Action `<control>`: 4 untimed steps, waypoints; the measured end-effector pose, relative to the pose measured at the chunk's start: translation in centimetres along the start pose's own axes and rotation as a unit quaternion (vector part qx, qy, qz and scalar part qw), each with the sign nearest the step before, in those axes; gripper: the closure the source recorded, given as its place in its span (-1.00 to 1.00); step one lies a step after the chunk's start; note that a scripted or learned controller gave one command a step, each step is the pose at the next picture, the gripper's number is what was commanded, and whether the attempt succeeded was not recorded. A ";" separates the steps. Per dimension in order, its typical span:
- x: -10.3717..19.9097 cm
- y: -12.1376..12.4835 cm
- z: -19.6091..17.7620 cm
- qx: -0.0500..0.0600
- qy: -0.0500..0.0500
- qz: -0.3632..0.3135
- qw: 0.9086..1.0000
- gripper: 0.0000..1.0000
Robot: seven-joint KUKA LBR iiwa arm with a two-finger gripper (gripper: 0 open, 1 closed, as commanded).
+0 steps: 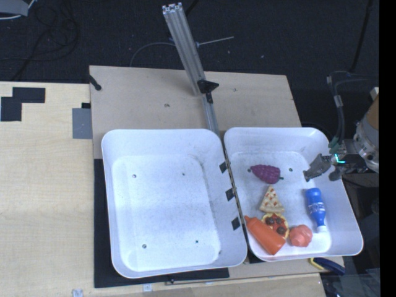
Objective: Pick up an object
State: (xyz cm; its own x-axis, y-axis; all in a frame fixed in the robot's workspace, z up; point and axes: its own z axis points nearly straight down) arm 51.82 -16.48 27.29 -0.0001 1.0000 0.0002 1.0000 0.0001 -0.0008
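Observation:
The right white bin (284,142) holds several toys: a purple grape bunch (265,173), a pizza slice (270,200), a blue bottle (315,208), an orange carrot (263,236), a small dark round piece (276,223) and a pink-red ball (300,235). My gripper (325,167) hovers over this bin's right side, just above the blue bottle's top and to the right of the grapes. Its two dark fingers stand apart, open, with nothing between them.
The left white bin (162,136) lies beside the right one, joined by black clips (229,193). A slanted metal rail (189,48) rises behind the bins. A yellow and blue item (328,265) lies at the bench's front right corner.

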 end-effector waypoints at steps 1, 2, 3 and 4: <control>0.0 0.0 0.0 0.000 0.000 0.000 1.000 -1.00; -0.1 -0.2 6.3 0.002 0.000 0.000 1.000 -1.00; -0.5 -1.1 11.4 0.002 0.000 0.000 1.000 -1.00; -1.1 -1.9 17.1 0.002 0.000 0.000 1.000 -1.00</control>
State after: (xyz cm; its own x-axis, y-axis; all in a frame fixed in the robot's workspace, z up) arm 49.91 -17.57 10.14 0.0002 1.0000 0.0010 1.0000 -0.0002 -0.0044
